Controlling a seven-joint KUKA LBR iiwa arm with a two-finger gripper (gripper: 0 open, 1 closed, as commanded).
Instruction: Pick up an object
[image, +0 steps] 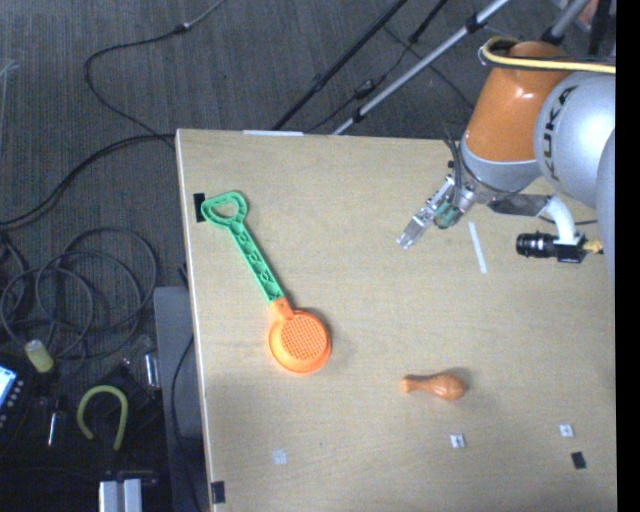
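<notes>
A skimmer with a green lattice handle (250, 255) and a round orange head (299, 342) lies on the tan bench surface (380, 300), left of centre. A small orange drumstick-shaped object (437, 385) lies lower down, right of centre. My gripper (422, 222) hangs at the upper right, pointing down and to the left, well apart from both objects. I see nothing held at its tip.
A thin white stick (478, 247) lies just right of the gripper. Small square markers (457, 440) dot the near edge. The arm's orange and grey body (530, 110) takes up the upper right corner. Cables (70, 290) cover the floor to the left.
</notes>
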